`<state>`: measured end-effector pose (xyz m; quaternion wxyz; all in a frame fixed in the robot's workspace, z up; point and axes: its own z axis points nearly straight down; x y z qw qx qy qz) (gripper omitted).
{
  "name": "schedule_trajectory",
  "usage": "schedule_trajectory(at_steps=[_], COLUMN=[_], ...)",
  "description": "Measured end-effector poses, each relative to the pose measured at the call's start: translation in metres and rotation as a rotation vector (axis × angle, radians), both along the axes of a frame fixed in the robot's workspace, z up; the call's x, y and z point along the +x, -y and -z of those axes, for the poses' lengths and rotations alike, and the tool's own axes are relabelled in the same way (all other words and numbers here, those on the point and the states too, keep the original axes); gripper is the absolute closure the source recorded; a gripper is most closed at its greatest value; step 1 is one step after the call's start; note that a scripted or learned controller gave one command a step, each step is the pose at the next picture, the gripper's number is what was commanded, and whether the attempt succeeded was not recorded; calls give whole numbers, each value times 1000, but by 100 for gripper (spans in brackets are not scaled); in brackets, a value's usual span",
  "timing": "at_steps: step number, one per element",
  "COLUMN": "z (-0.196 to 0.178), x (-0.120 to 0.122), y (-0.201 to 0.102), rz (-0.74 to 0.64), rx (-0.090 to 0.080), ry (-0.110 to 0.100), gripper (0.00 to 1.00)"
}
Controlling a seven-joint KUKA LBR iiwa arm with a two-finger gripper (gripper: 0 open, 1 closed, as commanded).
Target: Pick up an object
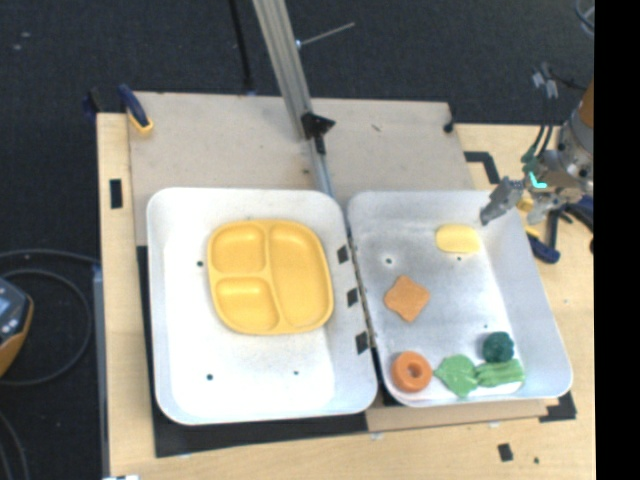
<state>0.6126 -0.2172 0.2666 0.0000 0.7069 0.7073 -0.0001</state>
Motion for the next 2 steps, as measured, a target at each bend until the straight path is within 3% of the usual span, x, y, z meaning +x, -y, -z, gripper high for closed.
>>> schedule_trajectory(at_steps=[1,2], z=[-1,42], x=[1,2], y=[0,6], rz=[0,0], rx=[-1,-2], ry=[3,-2], gripper=[0,0])
